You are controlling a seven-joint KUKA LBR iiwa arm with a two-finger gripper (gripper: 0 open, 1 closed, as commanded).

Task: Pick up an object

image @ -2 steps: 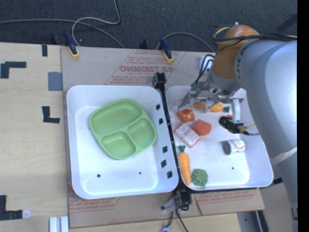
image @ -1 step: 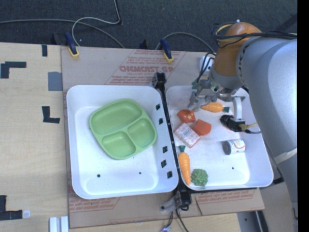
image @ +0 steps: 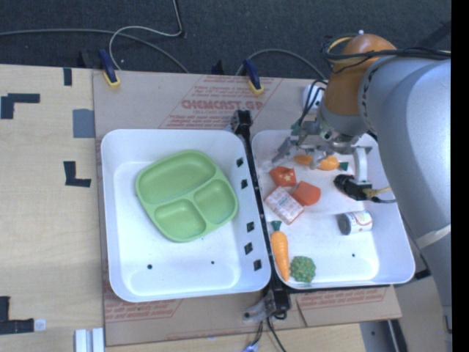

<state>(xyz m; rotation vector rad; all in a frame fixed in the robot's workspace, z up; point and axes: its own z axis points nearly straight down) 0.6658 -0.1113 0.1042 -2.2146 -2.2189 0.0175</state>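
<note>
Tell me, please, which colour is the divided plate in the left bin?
Light green. The plate shows best in the camera view.

Even, diffuse overhead light filled the scene. The white bins looked bright, nearly washed out, with soft, short shadows. The picture was slightly soft and grainy, and the arm nearest the camera was blurred.

Robotics lab bench, not a home or kitchen. Evidence: industrial grey arm with orange band over two shallow white bins butted side by side on a cardboard sheet held to the wooden bench by blue-and-yellow spring clamps. Black tape marks on the benchtop, loose cables running over dark carpet behind. Contents are toy food and a green plastic divided plate, test props.
</note>
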